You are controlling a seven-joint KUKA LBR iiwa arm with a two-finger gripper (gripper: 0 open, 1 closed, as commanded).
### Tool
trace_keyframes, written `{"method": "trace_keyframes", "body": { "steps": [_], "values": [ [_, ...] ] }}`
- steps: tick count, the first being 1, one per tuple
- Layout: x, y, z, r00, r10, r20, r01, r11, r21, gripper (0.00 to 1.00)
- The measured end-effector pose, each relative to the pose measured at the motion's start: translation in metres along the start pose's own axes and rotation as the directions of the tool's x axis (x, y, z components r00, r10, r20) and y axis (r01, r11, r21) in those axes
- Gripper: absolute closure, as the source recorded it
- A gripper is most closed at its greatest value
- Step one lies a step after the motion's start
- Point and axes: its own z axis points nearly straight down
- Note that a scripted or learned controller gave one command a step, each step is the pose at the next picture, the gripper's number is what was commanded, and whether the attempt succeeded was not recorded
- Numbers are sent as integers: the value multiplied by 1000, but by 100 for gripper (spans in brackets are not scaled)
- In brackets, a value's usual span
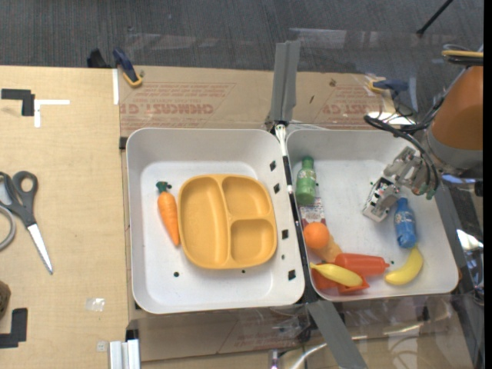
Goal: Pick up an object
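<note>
Loose objects lay across both white bins, most of them in the right one.

In the left bin a toy carrot [168,217] lay lengthwise, green top away from the camera, just beside the left edge of a yellow three-compartment plate [228,221] resting flat. In the right bin a green bottle [307,181] lay against the left wall; below it sat an orange ball [316,236]; near the front wall a yellow banana [337,274] overlapped a red-orange piece [361,265]. A second banana [407,269] curved at front right, below a blue bottle [404,224].
</note>
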Motion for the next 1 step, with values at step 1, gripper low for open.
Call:
{"method": "trace_keyframes", "body": {
  "steps": [1],
  "values": [
    [-5,2,0,992,124,-7,-124,992,1,0]
  ]
}}
